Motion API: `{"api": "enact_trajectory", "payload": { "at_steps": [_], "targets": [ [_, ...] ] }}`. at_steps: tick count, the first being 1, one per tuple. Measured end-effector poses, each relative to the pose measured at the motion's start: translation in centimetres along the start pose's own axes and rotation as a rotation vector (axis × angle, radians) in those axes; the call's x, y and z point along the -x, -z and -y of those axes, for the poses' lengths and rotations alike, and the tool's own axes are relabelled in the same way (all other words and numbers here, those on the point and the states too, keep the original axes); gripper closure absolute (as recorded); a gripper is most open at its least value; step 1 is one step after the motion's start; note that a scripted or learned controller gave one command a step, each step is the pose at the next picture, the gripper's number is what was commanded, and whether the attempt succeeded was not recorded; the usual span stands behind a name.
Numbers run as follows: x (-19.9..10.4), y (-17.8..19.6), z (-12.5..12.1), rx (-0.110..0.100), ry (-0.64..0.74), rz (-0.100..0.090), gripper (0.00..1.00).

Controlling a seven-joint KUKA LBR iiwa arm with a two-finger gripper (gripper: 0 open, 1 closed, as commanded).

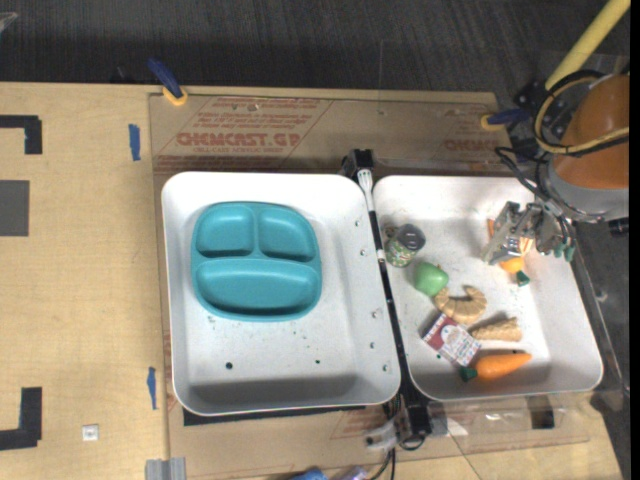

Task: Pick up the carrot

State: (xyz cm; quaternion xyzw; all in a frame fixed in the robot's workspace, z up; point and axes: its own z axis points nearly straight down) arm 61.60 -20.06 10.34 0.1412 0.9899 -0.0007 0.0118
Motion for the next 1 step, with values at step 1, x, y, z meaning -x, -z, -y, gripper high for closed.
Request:
{"api": "enact_trajectory", "payload": {
  "at_steps": [1],
  "targets": [
    [-4.06,4.34,-3.44,0.000,-0.066,-0.016,1.00]
  ]
}}
